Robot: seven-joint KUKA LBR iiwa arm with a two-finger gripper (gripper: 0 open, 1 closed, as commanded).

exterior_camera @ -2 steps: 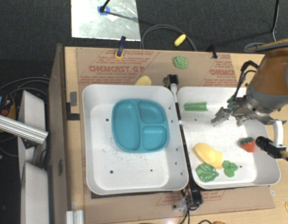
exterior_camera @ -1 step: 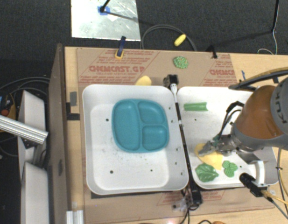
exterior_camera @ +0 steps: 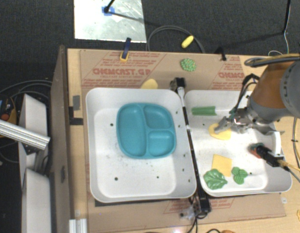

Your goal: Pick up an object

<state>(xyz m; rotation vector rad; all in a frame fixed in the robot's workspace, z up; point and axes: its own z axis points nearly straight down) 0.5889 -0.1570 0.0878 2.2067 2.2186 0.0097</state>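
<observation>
A blue divided plate (exterior_camera: 146, 131) sits at the centre of the left white bin (exterior_camera: 103, 178), on a bench lined with printed brown cardboard (exterior_camera: 115, 69). At the plate's 12 o'clock, a yellow-and-blue clip (exterior_camera: 125, 51) rests on the cardboard's far edge. A green dotted disc (exterior_camera: 188, 64) lies at about 1 o'clock, with a small yellow object (exterior_camera: 187, 41) just beyond it. A silvery sheet (exterior_camera: 109, 13) lies on the dark floor at 11 o'clock. Metal framing (exterior_camera: 21, 134) stands at 9 o'clock.
</observation>
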